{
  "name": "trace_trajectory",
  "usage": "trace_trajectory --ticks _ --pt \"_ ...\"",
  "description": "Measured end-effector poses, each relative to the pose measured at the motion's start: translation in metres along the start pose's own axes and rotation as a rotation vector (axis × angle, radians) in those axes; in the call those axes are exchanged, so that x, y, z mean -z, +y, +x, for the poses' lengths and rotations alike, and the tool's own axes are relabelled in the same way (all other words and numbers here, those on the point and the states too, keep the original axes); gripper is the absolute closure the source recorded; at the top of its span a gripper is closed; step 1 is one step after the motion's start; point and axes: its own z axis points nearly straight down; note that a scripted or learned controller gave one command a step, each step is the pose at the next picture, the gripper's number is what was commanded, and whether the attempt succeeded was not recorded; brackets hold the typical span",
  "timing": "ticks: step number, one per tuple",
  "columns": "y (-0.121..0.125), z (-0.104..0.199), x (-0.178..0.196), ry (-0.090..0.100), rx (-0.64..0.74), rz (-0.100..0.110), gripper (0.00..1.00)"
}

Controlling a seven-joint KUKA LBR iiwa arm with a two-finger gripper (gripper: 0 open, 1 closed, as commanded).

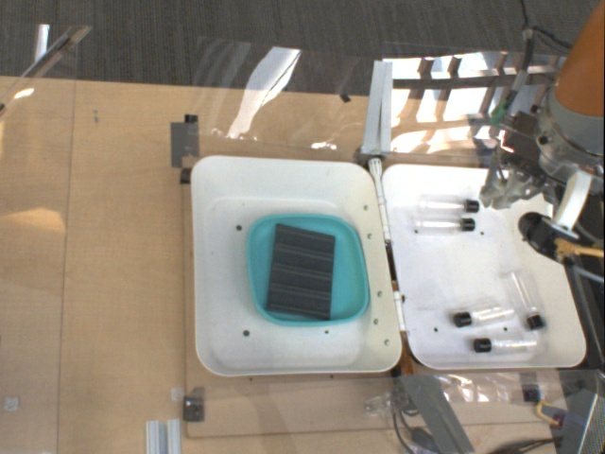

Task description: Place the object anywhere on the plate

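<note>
Closest to the camera, along the bottom edge of the wooden worktop (95, 301), there's some metal bracket hardware and a bit of cabling poking out under the bins. Moving up, the right bin (416, 343) has clear tubes with black caps scattered in it: one tube (501, 345) sits right at the near rim, another tube (480, 315) lies just above it, and a third tube (523, 299) lies angled toward the right side. The left bin (217, 339) holds a teal plate (259, 282) roughly in its middle, and the dark ribbed block (302, 271) is lying flat on that plate, well inside its rim, tilted just slightly off square. Farther back in the right bin, two more tubes (444, 214) lie side by side near the far-left part. The hand (503, 189) hangs over the far-right part of that bin, well apart from the plate and the block, with nothing visible between its fingers, though honestly I can't tell from this angle whether they're apart or together. Behind it the grey arm with the orange band (579, 78) comes in from the right, in front of a metal frame (444, 74) at the back.
</note>
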Motion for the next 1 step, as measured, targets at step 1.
trace_trajectory --ticks 1 --pt "-0.0431 0.0183 -0.1640 -0.002 0.060 0.012 1.00"
